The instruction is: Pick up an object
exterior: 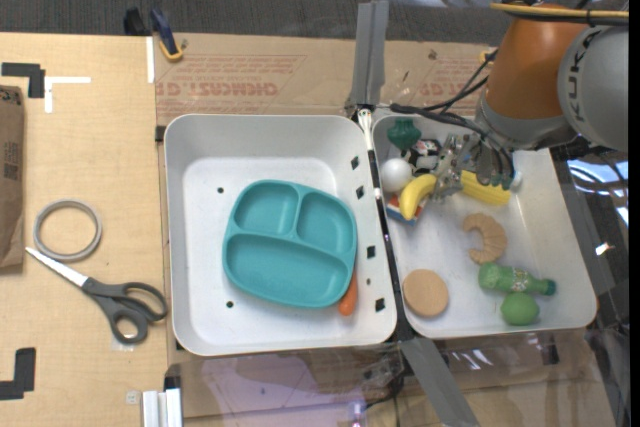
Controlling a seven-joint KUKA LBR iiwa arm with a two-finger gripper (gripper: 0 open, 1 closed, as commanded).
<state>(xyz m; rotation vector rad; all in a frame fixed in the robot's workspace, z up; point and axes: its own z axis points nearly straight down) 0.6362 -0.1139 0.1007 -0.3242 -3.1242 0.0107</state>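
Pale wooden bench (80, 115) carries two white bins, and the gripper (462, 167) hangs low in the right bin (572, 250); whether it is spread or closed cannot be told from this angle. Just beside it to the left lies a banana (416, 194), its upper end nearly under the tool, with a yellow block (487, 189) touching on the other side. The banana looks like a light, stiff, smooth toy, so a pinch across its narrow middle should slip least. A white ball (396, 174) sits against it, a croissant (487, 237), tan disc (426, 293) and green bottle (512, 280) lie nearer the front, and the left bin (190, 215) holds a teal divided plate (290, 243)
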